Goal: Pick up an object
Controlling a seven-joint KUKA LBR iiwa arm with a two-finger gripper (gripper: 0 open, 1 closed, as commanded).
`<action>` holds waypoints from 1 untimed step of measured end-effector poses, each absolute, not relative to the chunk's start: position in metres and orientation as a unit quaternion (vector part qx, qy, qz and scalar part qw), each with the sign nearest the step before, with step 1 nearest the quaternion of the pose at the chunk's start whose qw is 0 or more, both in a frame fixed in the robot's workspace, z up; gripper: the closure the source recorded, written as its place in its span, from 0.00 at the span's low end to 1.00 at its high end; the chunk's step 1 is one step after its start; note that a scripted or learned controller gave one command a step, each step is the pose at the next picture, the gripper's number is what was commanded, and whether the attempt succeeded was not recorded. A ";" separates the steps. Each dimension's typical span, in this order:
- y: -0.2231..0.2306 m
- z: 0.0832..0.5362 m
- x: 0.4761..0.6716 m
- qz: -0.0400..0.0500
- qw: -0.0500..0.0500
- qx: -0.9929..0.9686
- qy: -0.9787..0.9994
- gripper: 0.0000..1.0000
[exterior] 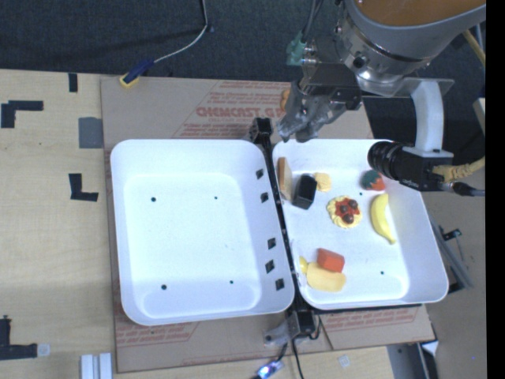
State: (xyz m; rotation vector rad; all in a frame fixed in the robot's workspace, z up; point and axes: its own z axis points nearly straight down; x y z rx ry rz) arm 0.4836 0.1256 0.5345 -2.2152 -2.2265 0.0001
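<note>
- Gripper [296, 129]: hangs at the upper centre of the frame, over the far rim of the right-hand bin [410, 287] near the divide between the two bins. Nothing is seen between its tips; whether it is spread or pressed together cannot be told, as the tips are blurred. Its raised position suggests a hover above the pile, not a grasp.
- Right-hand bin, lower right of the frame: holds all the candidate objects. A black block [304, 191] lies beside a tan slice [284, 177] against the left wall; a small yellow piece [323, 182] is just right of the block.
- Centre of that bin: a round yellow piece with red topping [346, 211]; a banana [383, 218] lies to its right, and a small red-and-green item [372, 181] sits near the far wall.
- Near edge of that bin: an orange-red block [331, 260] rests touching a pale yellow lump [324, 279].
- Left-hand bin [130, 212]: centre left of the frame, white floor with a few dark dots.
- Judgement: the block and slice lie nearest the gripper, so are the likeliest targets.
</note>
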 end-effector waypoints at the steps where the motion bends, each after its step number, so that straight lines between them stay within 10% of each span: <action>1: 0.175 0.534 0.483 0.000 0.001 -0.705 -0.709 1.00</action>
